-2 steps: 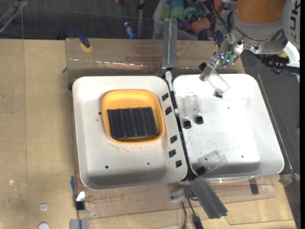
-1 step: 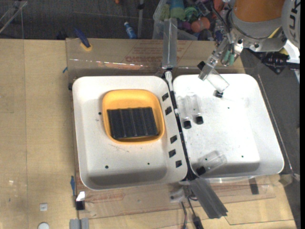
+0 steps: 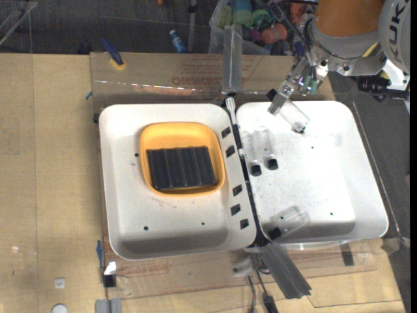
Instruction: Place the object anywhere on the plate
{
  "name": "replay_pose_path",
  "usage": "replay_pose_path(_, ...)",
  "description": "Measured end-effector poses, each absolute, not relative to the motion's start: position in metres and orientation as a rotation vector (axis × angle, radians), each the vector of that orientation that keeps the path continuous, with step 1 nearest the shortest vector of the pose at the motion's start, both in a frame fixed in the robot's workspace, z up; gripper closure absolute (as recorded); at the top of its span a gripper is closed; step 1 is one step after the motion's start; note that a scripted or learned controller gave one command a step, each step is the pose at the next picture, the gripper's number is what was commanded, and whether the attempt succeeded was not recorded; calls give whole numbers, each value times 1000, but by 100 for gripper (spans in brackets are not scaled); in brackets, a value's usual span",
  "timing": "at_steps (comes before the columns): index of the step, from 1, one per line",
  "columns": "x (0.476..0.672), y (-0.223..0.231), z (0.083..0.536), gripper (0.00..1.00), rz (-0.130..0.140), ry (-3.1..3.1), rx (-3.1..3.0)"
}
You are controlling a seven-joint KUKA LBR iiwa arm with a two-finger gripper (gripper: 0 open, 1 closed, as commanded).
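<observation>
Gripper (image 3: 294, 103) hung over the right white bin (image 3: 339, 194) at its 11 o'clock; grip state unreadable, arm cropped top-right. Ribbed black rectangular object (image 3: 181, 168) lay on the orange square plate (image 3: 151, 139), left bin (image 3: 124, 214) centre.

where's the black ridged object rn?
The black ridged object lies on the yellow plate in the left bin, far from the claw over the right bin.
</observation>
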State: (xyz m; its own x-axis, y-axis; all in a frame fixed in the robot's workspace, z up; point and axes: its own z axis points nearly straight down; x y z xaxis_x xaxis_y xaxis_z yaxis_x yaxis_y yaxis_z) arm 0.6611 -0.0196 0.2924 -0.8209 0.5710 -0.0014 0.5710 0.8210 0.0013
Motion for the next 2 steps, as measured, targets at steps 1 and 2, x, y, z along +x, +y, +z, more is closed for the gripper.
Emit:
replay_pose_path(1,660,-20,306,100,3,3016,852)
replay_pose_path(2,660,-37,283,100,2,3048,754)
